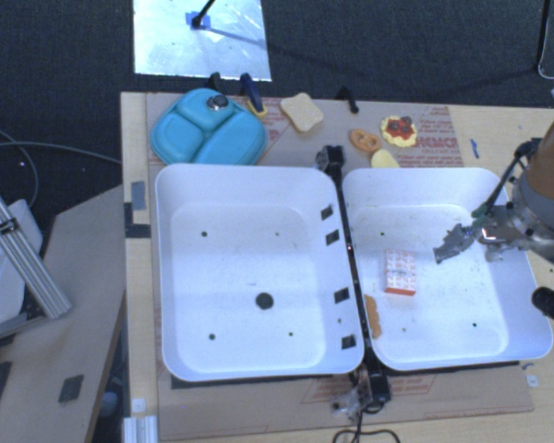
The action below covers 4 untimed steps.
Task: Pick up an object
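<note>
One end effector [452, 245], grip state unclear, beside small box [400, 273], right bin [526, 335] floor mostly bare.

A: What's in the right bin?
B: Small white-and-red carton [400, 273], lying flat near the middle. Small orange piece [373, 315] against the left wall.
A: Left bin?
B: Dark round disc [264, 301], flat on the floor.

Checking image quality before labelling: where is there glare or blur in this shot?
Camera view: bright glare washes the left bin floor and the reflective sheet on the carpet; the gripper looks soft, slightly blurred; the small box stays reasonably sharp.
</note>
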Available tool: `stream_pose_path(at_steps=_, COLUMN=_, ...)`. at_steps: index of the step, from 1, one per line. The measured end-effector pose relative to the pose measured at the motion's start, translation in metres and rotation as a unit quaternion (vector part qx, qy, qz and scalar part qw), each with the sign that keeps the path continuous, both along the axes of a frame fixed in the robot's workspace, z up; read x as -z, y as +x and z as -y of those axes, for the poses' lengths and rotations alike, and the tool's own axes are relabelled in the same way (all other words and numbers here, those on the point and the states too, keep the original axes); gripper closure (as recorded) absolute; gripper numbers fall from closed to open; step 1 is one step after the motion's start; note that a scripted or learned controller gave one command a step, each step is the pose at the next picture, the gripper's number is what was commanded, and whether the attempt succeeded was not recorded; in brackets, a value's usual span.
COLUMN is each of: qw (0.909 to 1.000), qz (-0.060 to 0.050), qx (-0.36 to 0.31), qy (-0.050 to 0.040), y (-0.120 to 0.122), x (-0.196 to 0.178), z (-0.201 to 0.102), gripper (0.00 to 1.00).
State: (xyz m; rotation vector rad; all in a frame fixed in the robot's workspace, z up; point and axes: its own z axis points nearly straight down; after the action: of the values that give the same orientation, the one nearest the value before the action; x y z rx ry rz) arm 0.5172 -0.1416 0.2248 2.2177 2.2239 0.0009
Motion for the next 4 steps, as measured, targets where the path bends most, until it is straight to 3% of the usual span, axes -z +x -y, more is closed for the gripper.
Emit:
stream_pose_path(at_steps=1, qw=1.0, qz=0.008, qx=0.0, qy=-0.001, y=0.054, x=0.125, z=-0.015, gripper=0.0)
stream_pose_path(at_steps=2, qw=1.0, qz=0.006, qx=-0.004, qy=-0.0001, y=0.149, x=0.138, z=-0.061, gripper=0.0)
stream_pose_path(at_steps=3, qw=1.0, qz=0.003, qx=-0.003, qy=0.0017, y=0.069, x=0.034, z=-0.119, gripper=0.0)
stream_pose_path(at_steps=4, qw=1.0, qz=0.002, qx=-0.002, qy=0.0005, y=0.071, x=0.029, z=-0.115, gripper=1.0)
